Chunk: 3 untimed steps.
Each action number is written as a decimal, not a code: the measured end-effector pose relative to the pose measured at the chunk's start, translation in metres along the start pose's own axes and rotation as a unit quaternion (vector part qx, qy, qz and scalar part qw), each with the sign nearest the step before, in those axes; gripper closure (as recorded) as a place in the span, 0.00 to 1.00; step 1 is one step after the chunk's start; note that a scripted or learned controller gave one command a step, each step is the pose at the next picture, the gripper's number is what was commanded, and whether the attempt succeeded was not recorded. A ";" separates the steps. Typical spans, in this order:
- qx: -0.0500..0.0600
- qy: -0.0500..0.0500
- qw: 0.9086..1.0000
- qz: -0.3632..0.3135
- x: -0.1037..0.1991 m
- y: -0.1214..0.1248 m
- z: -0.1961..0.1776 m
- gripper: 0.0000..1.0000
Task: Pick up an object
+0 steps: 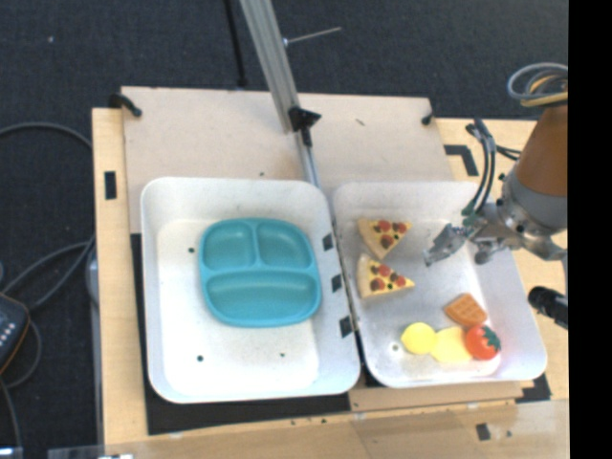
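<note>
White plastic makes up the two shallow bins sitting side by side on the tan counter point(110, 275). The left bin point(167, 352) carries a teal divided plate point(258, 272) near its middle, its three compartments bare. The right bin point(512, 285) holds the small toy foods: one pizza slice point(382, 235) toward its upper left, a second pizza slice point(384, 278) just below it, a brown waffle piece point(465, 310) lower right of centre, a yellow lemon-like piece point(432, 340) near the bottom edge, and a red tomato or strawberry point(483, 342) touching the yellow one on its right.

From the right of the frame the grey arm with its orange band point(547, 156) reaches over the right bin. Its gripper point(446, 244) hangs above the bin's upper middle, to the right of the upper pizza slice and well apart from the waffle and the fruit pieces. Nothing sits between its fingers, though whether they are spread or pressed together cannot be told at this angle.

A slanted aluminium post point(271, 51) rises from the back of the counter toward the top of the frame, between the two bins.
</note>
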<state>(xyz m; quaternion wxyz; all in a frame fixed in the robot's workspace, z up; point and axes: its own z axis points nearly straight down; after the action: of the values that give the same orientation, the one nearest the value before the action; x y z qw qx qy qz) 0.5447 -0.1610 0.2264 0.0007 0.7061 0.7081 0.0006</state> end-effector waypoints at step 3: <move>0.002 -0.001 1.000 0.002 -0.010 -0.013 0.097 0.00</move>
<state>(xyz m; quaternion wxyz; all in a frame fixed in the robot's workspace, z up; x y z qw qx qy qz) 0.5322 -0.1707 0.1289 -0.0007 0.7074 0.7068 -0.0015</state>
